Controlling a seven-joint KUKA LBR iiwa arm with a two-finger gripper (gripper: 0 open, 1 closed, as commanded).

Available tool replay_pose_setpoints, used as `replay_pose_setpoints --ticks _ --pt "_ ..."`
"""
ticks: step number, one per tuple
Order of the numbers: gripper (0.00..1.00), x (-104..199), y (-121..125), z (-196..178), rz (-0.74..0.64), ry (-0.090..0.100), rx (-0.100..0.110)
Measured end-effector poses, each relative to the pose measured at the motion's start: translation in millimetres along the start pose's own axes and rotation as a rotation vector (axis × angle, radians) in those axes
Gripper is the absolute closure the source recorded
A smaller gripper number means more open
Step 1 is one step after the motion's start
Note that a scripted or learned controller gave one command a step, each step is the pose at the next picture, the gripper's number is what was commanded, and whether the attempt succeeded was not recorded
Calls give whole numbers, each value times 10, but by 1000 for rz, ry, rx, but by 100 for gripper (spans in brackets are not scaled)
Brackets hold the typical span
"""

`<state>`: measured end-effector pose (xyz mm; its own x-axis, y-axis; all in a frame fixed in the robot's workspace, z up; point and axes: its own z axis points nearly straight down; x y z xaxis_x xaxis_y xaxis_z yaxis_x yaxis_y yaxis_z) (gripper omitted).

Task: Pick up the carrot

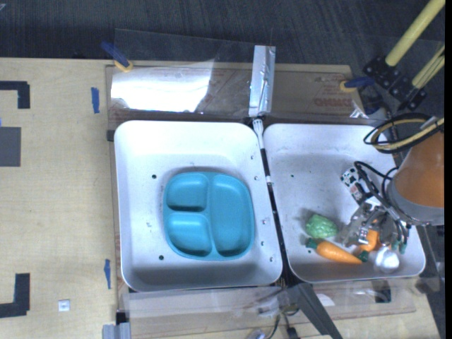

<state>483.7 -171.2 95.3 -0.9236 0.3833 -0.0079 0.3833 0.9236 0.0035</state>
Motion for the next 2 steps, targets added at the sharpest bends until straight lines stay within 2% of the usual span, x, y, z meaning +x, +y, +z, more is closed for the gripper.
replay_pose_setpoints --ticks 1,2 --pt "100 -239 -419 86 -348 5 -4" --pt "0 -245 -444 91 -346 4 -1"
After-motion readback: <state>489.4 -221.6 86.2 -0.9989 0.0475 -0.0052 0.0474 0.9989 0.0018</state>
